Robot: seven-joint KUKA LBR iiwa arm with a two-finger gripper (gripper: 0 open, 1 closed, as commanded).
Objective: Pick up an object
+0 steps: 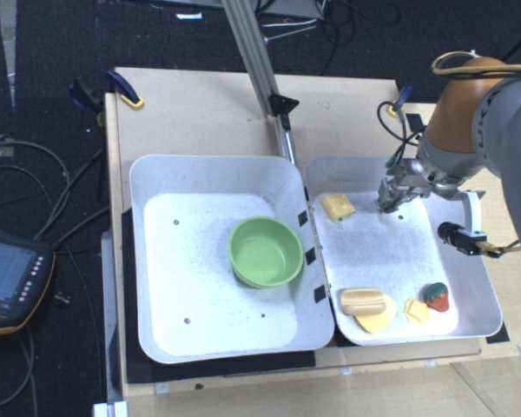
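Roughly top-down slanted view, two shallow white bins side by side on a pale wooden table point(200, 115). Left bin point(156, 233) holds one green bowl point(265, 251), upright, round, sitting right of centre toward the bin's right wall. Right bin point(399, 250) holds the small pickable items. Pale yellow chunk point(337, 206), blocky, irregular, near the bin's far-left corner, close to the left wall. Toy hot dog point(363, 301), tan bun with a lighter stripe, near the front-left corner; it overlaps a yellow rounded piece point(376, 321) just in front of it. Small yellow wedge point(417, 311) near the front edge, touching or just beside a red strawberry-like toy with green top point(436, 297) toward the front-right corner.

Arm point(478, 120) enters from the right side, grey with orange band, wrist over the far-right part of the right bin. Jaws point(392, 200) hang low over the far part of the right bin, right of the pale yellow chunk with a clear gap of bare bin floor between. Cannot tell whether the jaws are apart or together, the tips are dark and too small. Nothing visible between them. A black and white fitting point(464, 233) sticks out below the wrist over the bin's right side.

Off the table: handheld pendant point(9, 281) with screen on the dark floor at left, cables around it. Blue and yellow clamp point(122, 89) at the table's far-left corner. Grey metal pole point(252, 46) slants down to the far edge between the bins.
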